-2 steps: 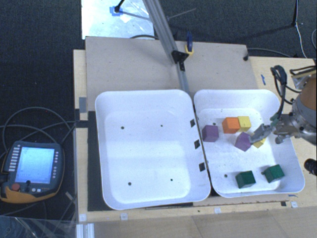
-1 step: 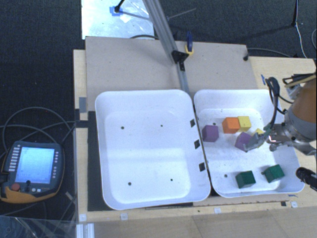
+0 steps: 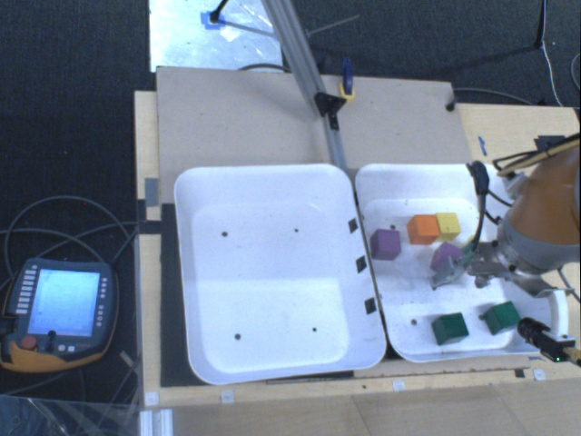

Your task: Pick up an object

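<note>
The right bin (image 3: pixel 399 187) holds several small blocks. A purple block (image 3: pixel 386 243) lies near its left wall. An orange block (image 3: pixel 423 229) and a yellow block (image 3: pixel 448 224) sit side by side towards the back. Two green blocks (image 3: pixel 448 327) (image 3: pixel 500 317) lie near the front edge. A second purple piece (image 3: pixel 445 255) sits mid-bin. My gripper (image 3: pixel 457 272) is low in the bin, right against that purple piece on its right front side. The grey and orange arm (image 3: pixel 545 216) reaches in from the right and hides the bin's right side.
The left bin (image 3: pixel 263 189) stands beside the right one, joined by black clips. A metal pole (image 3: pixel 300 53) slants across the board behind the bins. A teach pendant (image 3: pixel 59 312) with cables lies on the floor at far left.
</note>
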